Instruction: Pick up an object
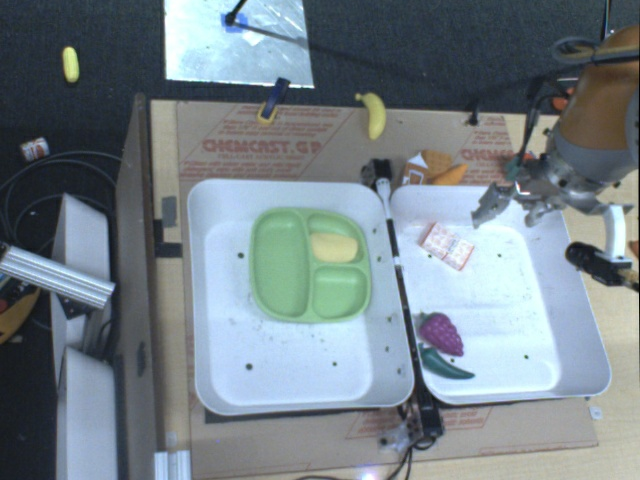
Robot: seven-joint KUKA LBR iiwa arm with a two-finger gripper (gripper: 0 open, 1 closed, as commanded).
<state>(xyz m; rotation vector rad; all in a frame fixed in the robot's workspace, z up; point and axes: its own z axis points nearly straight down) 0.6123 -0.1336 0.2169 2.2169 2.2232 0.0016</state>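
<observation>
1. The end effector (512, 204) hangs over the right bin's (560, 313) far rim; its fingers spread apart with nothing between them.
2. A red-and-white packet (446, 245) lies just left and nearer the camera.
3. Purple grapes (441, 333) lie farther off, with a partly hidden green piece (446, 367).

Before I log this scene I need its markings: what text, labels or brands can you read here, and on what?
"CHEMCAST GP": red print on the cardboard under the bins, upper left.
Same red print, upper right of the cardboard: too broken up to read.
Red print along the cardboard's bottom edge: too blurred.
Red and white packet in the right bin: print too small.
Small can on the floor: label unreadable.
</observation>
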